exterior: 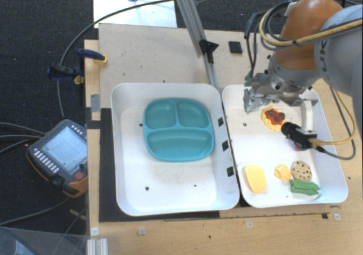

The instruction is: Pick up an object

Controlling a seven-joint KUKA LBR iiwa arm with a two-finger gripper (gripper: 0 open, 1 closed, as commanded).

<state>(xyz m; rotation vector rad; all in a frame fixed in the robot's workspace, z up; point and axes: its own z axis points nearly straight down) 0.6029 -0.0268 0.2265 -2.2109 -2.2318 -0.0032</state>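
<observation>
A grey arm enters at upper right; its gripper hangs over the right bin, fingers' state impossible to tell. A teal plate fills the left bin. Toy foods lie lower right: pizza slice, yellow block, cookie.

Bench: pale board, speckled, light wood edge along near side. Two shallow white bins directly on it, side by side, rims touching at centre. Left bin sits on dark mat (mat shows at left and near edges). Right bin near right edge. Small black block on far part. Blue-handled clamp grips far-left edge.
</observation>
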